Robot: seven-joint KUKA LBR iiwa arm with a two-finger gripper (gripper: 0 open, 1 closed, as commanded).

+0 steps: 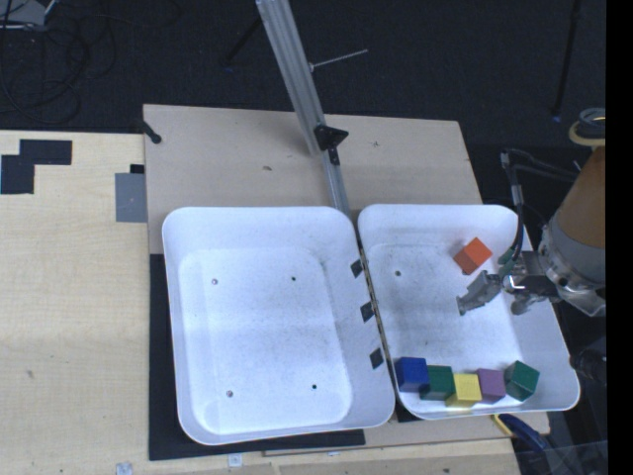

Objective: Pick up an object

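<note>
In the right bin [425, 228] an orange block [473, 254] lies near the far right side. Along the bin's near edge sits a row of blocks: blue [411, 372], dark green [437, 382], yellow [465, 388], purple [492, 383] and green [522, 378]. My gripper [487, 295] hangs over the right part of this bin, just below the orange block and apart from it. Its fingers [473, 296] are spread with nothing between them.
The left bin [259, 320] lies beside the right one, joined by black clips [367, 311]. A slanted metal rail [302, 87] rises behind the bins. The arm's grey and orange wrist [584, 228] stands at the right edge.
</note>
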